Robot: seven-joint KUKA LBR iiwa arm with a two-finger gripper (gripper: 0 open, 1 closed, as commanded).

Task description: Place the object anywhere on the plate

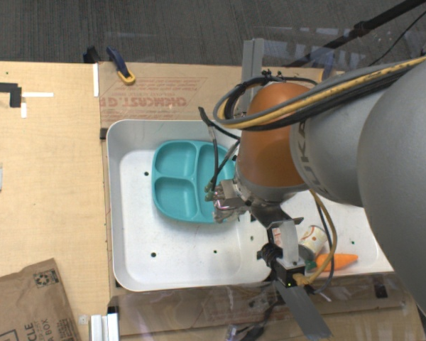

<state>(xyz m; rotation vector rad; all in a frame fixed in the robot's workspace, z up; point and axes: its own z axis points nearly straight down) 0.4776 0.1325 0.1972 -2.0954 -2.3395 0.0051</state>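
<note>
1. The hand (224,206) sits near the middle of the frame, just under the arm's orange band (270,141). It hangs over the right edge of the teal plate (181,183). Cables and the bulk of the wrist hide its working end, so I cannot tell whether it is wide, narrow or holding anything.

2. The plate lies in the upper left part of the white bin (128,261). It is a divided plate, and the compartments that show look bare. Its right portion is hidden behind the arm, so I cannot vouch for that part.

3. A carrot (341,261) lies at the lower right of the bin, well apart from the plate. Just to its left is a small white rounded thing (314,237) with some red marking, too covered by cables to name. Either could be the object meant.

4. Judging from this, the placing is not shown as done: nothing visible rests on the plate, and both loose things lie on the bin floor. Unless the hand carries something unseen, a pick-up, a carry leftward and a release over the plate are all left.

5. Around the bin lie a cardboard sheet (156,91) at the top and the wooden table (42,176) on the left.
</note>
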